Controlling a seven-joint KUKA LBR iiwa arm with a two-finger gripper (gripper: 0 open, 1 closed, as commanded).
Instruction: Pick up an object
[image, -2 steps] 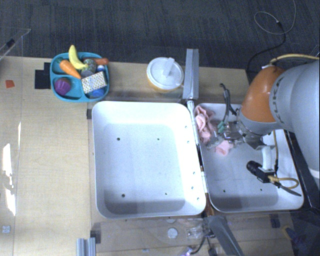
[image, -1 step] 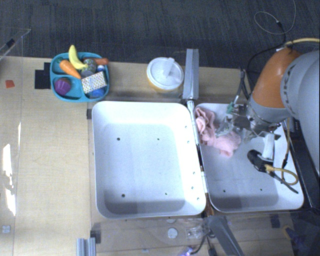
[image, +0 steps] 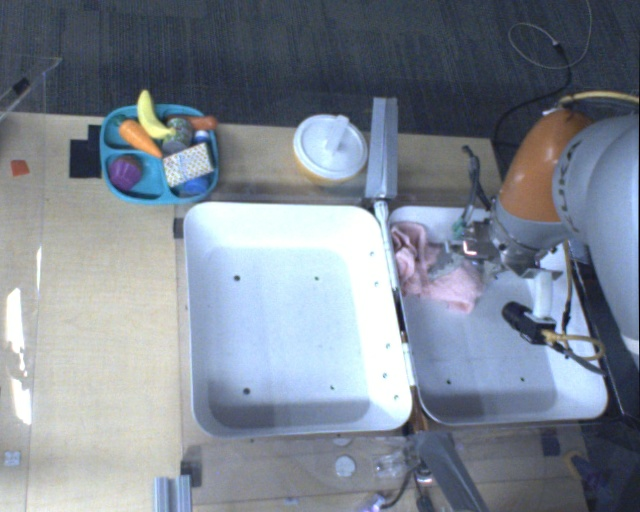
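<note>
My fingers (image: 452, 250) hang low over the right bin (image: 500, 385), at its far end, down against the pink cloth (image: 432, 272). Whether they are clenched or released I cannot tell, the view is too small there. The cloth lies crumpled against the bin's left wall. The left bin (image: 290, 320) sits beside it on the counter (image: 90, 330).

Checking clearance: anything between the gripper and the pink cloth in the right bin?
Nothing: in the camera view the gripper sits right at the pink cloth's upper right edge in the right bin.
</note>
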